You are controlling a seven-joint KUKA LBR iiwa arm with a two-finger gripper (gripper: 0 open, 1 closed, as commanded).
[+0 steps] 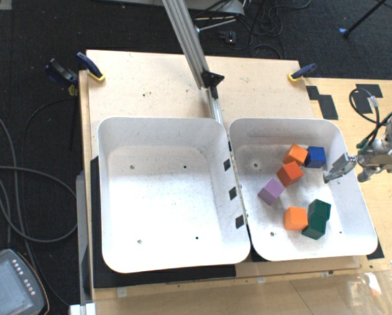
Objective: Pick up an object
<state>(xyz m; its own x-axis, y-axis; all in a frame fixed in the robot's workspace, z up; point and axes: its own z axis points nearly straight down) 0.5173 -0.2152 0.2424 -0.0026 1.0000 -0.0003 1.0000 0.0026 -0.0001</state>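
Matte green block (317, 217) beside orange cube (295, 218), gripper (343, 167) fingers seemingly spread, pinching nothing

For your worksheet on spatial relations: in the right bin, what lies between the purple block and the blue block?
In the camera view, two orange blocks lie between the purple block and the blue block, in the right bin.

Two white bins side by side on the table (150, 84), left bin (163, 195) and right bin (353, 235). In the right one, orange, blue, purple and green blocks (294, 189) clustered together. Tool (340, 167) over the right bin's far right rim, near the blue block (316, 156).
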